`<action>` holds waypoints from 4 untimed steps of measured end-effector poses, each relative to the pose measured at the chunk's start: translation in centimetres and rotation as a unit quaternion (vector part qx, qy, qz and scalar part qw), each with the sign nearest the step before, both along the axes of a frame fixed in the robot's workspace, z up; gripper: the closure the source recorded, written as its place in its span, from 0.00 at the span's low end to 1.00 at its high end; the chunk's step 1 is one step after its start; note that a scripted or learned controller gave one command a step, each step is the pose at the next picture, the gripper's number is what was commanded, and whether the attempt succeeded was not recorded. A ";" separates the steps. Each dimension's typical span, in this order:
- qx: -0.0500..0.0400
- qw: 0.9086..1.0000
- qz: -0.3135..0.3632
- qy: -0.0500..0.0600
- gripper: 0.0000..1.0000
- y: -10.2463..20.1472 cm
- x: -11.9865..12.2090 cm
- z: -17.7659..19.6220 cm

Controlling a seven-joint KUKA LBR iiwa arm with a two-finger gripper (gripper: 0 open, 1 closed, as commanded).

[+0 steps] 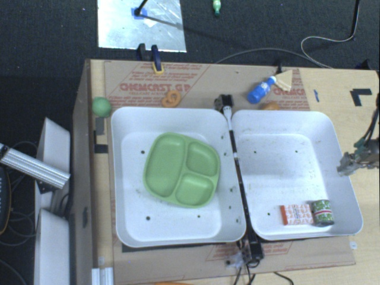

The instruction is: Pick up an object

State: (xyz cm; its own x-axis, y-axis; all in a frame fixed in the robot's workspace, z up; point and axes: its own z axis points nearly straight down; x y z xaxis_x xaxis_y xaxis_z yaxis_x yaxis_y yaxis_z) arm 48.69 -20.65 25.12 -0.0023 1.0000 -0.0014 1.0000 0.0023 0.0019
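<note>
The gripper (pixel 355 161) hangs at the right bin's (pixel 279 123) three o'clock rim; its state cannot be told. A red-and-white packet (pixel 295 214) and green-banded can (pixel 322 212) lie touching at that bin's five o'clock corner. A green divided plate (pixel 181 169) fills the left bin (pixel 136 129) on the cardboard-topped bench (pixel 196 79).

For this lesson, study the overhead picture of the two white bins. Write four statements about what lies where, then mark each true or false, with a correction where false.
1. The green divided plate lies in the left bin. True.
2. The small red and white packet lies in the left bin. False: it lies in the right bin, near its front edge.
3. The blue bottle lies outside both bins, on the board behind them. True.
4. The gripper is over the green divided plate. False: it is at the right bin's right edge.
</note>
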 end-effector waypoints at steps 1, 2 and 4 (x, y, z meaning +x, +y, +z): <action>0.000 1.000 0.001 -0.001 1.00 0.0 0.0 1.2; 0.000 1.000 0.001 -0.001 1.00 0.0 0.0 1.3; 0.000 1.000 0.000 0.000 1.00 0.0 0.0 0.9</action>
